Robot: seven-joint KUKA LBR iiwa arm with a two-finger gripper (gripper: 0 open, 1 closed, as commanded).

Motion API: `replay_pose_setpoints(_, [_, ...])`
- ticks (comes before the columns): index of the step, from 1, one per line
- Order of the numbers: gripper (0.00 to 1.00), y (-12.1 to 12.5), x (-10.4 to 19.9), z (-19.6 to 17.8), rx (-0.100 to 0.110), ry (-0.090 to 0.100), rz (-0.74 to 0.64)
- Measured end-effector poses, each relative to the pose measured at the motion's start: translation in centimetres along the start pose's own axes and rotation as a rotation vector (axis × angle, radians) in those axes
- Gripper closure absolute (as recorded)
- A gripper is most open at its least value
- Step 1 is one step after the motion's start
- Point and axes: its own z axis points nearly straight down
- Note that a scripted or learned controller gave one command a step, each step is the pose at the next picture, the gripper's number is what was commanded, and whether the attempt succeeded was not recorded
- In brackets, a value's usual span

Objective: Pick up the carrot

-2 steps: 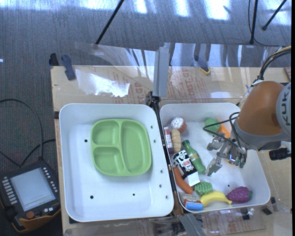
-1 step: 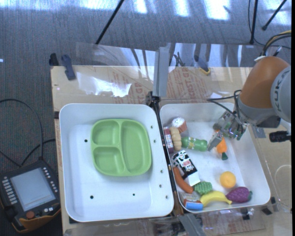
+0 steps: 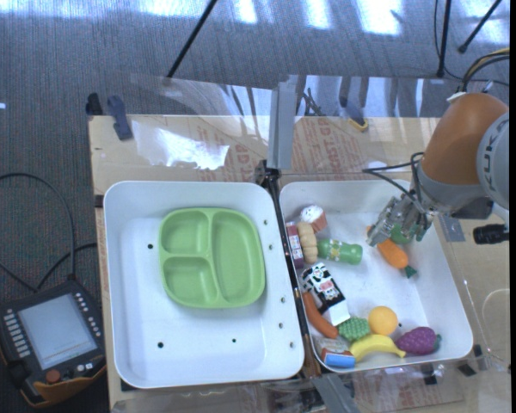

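**Gripper poised over the carrot**

Carrot [image 3: 395, 255] lies in the right bin [image 3: 451, 274], upper right, just below the gripper [image 3: 401, 227]; jaw opening cannot be told; descent should straddle its orange body, clear of the green bottle [image 3: 340, 250].

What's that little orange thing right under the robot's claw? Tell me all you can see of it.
It is a small toy carrot, bright orange with a dark green tip at its lower right end, smooth and plastic-looking. It lies on the floor of the right white bin, slanting from upper left to lower right, near the bin's right side. The gripper sits at its upper left end, touching or nearly touching it; whether it grips the carrot cannot be told. The other toys in the bin lie apart from it.
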Motion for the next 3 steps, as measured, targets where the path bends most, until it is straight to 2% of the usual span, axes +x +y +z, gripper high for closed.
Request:
replay_pose_setpoints(1, [1.00,2.1,1.9,-9.9,-0.005,-0.009,0.069])
replay_pose_setpoints(2, [1.00,-2.1,8.4,-0.9,0.006,0.014,0.093])
replay_pose_setpoints(3, [1.00,-2.3,6.8,1.3,0.003,0.006,0.410])
